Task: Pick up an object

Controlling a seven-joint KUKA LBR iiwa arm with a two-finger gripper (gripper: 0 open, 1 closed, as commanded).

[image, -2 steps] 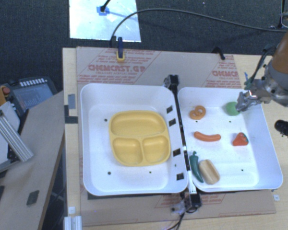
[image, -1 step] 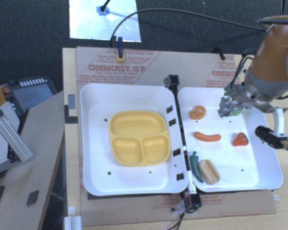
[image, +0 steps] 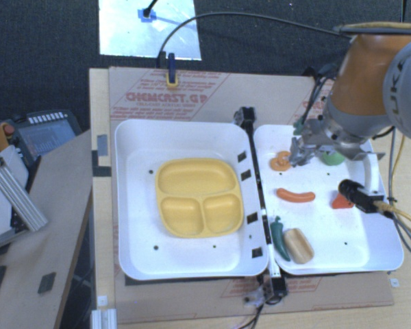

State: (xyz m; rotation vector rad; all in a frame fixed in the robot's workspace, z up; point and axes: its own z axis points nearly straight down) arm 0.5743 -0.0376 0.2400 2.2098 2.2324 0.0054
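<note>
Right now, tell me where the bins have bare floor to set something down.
Left bin: a bare strip rings the yellow tray, widest along its left wall. Right bin: bare floor between the sausage and bread roll, out to the right wall. Crowded near the gripper, by the orange piece and green piece.

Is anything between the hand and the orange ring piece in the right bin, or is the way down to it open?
Nothing visible blocks it. The hand hangs in the right bin just beside the orange ring piece, with bare bin floor between them. The sausage lies apart, nearer the camera.
</note>
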